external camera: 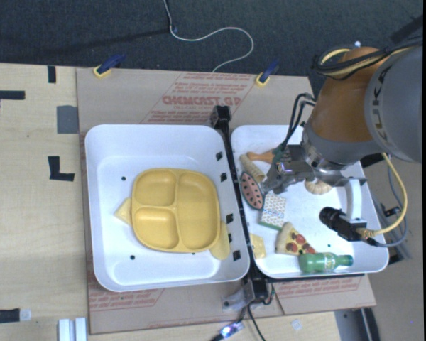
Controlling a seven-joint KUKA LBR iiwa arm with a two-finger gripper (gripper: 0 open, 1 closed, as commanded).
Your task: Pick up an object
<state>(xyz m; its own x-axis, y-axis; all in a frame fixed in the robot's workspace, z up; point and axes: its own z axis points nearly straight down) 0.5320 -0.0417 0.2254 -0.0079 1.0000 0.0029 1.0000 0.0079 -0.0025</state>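
Far left of the claw sits a yellow divided plate. Below lie the pizza slice and green bottle. The checkered card, just under the tips, lies flat and could slip. Claw state: cannot tell.

Divided tray in left bin; pizza slice and bottle at right bin's front.
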